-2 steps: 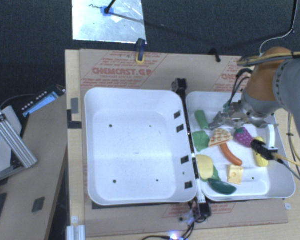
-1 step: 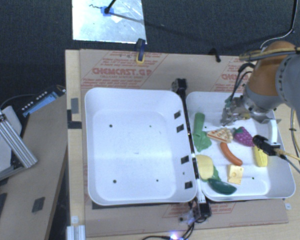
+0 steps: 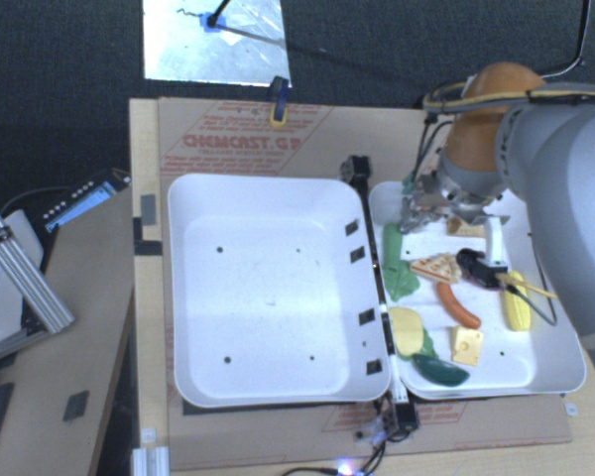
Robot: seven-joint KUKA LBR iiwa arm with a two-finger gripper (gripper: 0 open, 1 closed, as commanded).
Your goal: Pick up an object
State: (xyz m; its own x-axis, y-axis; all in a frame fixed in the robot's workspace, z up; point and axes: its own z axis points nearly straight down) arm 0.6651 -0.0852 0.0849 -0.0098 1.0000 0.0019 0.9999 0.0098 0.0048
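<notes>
My gripper point(image 3: 415, 214) hangs low over the back left part of the right bin point(image 3: 560, 365), just above the top end of a long green vegetable point(image 3: 397, 261). Right beside that vegetable lies a pizza slice point(image 3: 436, 267). In front of the slice lies an orange-red sausage point(image 3: 460, 306), and a yellow corn cob point(image 3: 517, 305) rests to the sausage's right. A cheese wedge point(image 3: 466, 345), a pale yellow fruit point(image 3: 407, 330) and a dark green piece point(image 3: 439, 369) lie near the front. I see nothing held in the gripper.
The left bin point(image 3: 268, 286) stands next to the right one, divided by a rim with black clips point(image 3: 369, 315). A small tan piece point(image 3: 466, 228) lies at the back of the right bin. The grey arm point(image 3: 565, 177) covers that bin's right rear.
</notes>
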